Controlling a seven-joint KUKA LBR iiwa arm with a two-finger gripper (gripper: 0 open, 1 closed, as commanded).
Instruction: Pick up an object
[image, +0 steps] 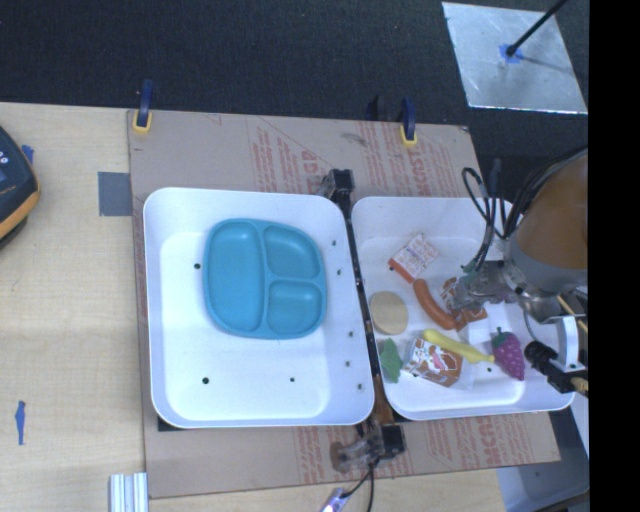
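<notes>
The right bin (400, 215) holds several toy foods: a packet (416, 252) at the back, an orange sausage (434, 302), a tan round piece (389, 313), a yellow banana (455, 346), a printed pouch (436, 364), a green piece (389, 360) and purple grapes (509, 353). My gripper (470, 296) reaches in from the right and hangs low over the bin's right half, just right of the sausage. Its fingers are dark and blurred against the bin.
The left bin (180, 400) carries a blue divided plate (266, 277). Both bins rest on a brown cardboard sheet (250, 150) clamped to the wooden bench. A dark and yellow device (14, 190) lies at the far left edge. Cables (484, 200) loop above the wrist.
</notes>
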